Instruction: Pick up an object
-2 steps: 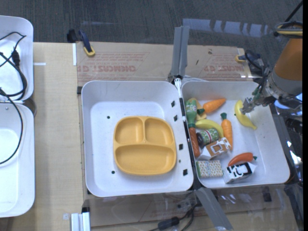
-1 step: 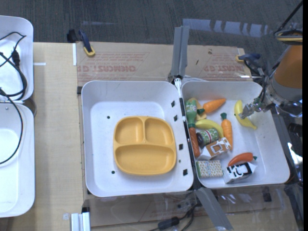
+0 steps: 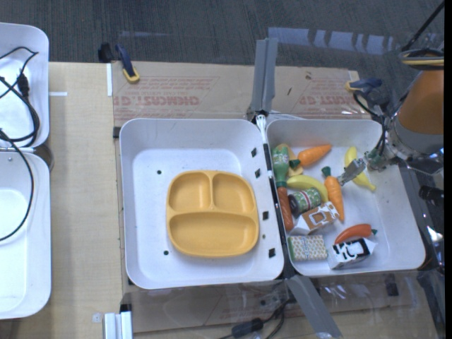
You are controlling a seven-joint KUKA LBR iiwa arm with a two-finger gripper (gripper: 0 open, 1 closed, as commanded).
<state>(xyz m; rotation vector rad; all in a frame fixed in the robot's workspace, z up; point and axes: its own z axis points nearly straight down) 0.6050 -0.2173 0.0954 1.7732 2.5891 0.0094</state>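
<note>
Camera view: banana [image 3: 361, 177] lies in right bin [image 3: 413, 249], far right side, gripper [image 3: 355, 169] just above it, jaw state cannot tell. Likely light, stiff plastic, slick curve; grip across narrow middle. Carrot [image 3: 334, 196] just beside. Yellow plate [image 3: 212, 212] in left bin [image 3: 141, 189].

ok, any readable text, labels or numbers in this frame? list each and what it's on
Red print on the cardboard sheet behind the bins: seen reversed and upside down, too blurred to read for sure.
Label on the small can: too small to read.
Print on the little carton: too small.
Black-and-white carton: dark marking, not legible.
No numbers or signs readable.
</note>
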